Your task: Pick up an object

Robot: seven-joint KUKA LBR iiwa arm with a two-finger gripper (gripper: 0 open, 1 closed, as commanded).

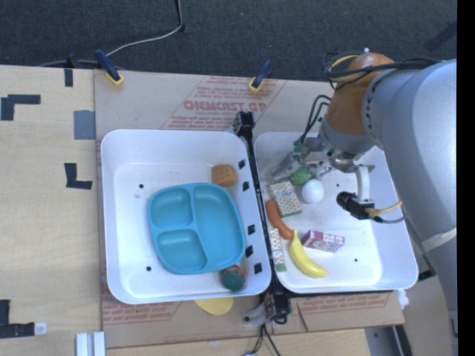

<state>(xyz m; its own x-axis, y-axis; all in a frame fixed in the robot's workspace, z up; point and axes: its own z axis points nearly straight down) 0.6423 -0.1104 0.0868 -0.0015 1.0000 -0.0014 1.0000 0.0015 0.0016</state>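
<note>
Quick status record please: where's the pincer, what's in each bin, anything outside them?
arm: reaches in from the right, over the right bin
pincer: low at the right bin's upper left part, by a green object and white ball
right bin contents: banana, carrot, patterned packet, small box
left bin contents: blue divided plate, brown bun, green-orange toy
outside bins: yellow item at the left bin's front edge

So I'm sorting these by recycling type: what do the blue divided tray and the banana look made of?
The blue divided tray looks like moulded plastic: one even colour, rounded compartment edges, a soft sheen. The banana is probably a plastic toy: flat uniform yellow, smooth, no spots, though real fruit can't be fully ruled out.
</note>
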